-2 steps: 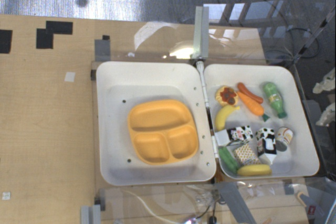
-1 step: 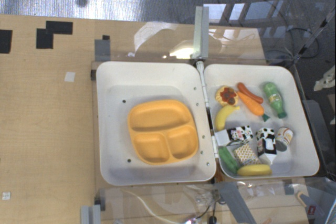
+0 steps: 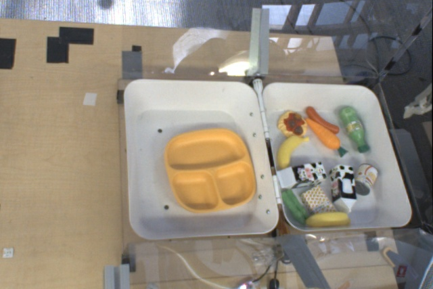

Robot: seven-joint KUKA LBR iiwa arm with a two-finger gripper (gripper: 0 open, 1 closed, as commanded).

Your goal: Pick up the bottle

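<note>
Green bottle (image 3: 353,128) lies at right bin's (image 3: 399,194) two o'clock; we'd grip across its body. Jaws' state: we cannot tell.

We record two white bins side by side: the left bin (image 3: 139,166) holds one orange divided tray (image 3: 210,169). In the right bin (image 3: 385,145) we list a small pizza slice (image 3: 293,123), a red sausage (image 3: 322,120), a carrot (image 3: 325,137), a banana (image 3: 289,149), two cow-patterned cartons (image 3: 310,172) (image 3: 344,183) and a small can (image 3: 366,176). Along its front edge lie a green vegetable (image 3: 293,204) and a second banana (image 3: 328,218).
</note>
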